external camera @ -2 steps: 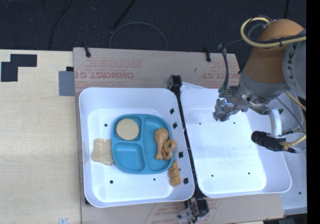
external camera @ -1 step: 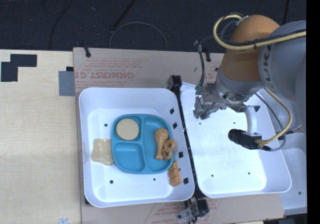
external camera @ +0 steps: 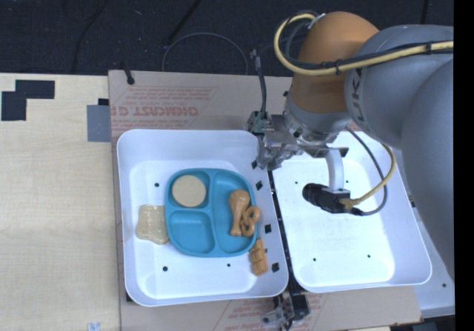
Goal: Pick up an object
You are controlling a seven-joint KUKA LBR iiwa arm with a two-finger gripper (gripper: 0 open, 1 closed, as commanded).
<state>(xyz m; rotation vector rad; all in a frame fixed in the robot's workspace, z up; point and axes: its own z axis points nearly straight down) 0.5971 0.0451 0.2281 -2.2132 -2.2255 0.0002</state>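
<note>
A blue divided plate (external camera: 200, 233) lies in the left bin (external camera: 141, 152). On it are a round tan biscuit (external camera: 188, 190) in the upper-left compartment and a brown twisted pastry (external camera: 243, 212) on the right side. A pale beige slab (external camera: 152, 223) rests against the plate's left edge. A small brown chunk (external camera: 258, 257) lies off the plate's lower-right corner, near the divider. My gripper (external camera: 266, 152) hangs over the top end of the divider between the two bins, above and to the right of the plate, with nothing seen in it.
The right bin (external camera: 355, 263) lies under the arm. A black connector on a yellow cable (external camera: 326, 198) hangs from the arm over it. Cardboard (external camera: 185, 100) lies behind the bins, and a wooden bench top (external camera: 52, 196) stretches to the left.
</note>
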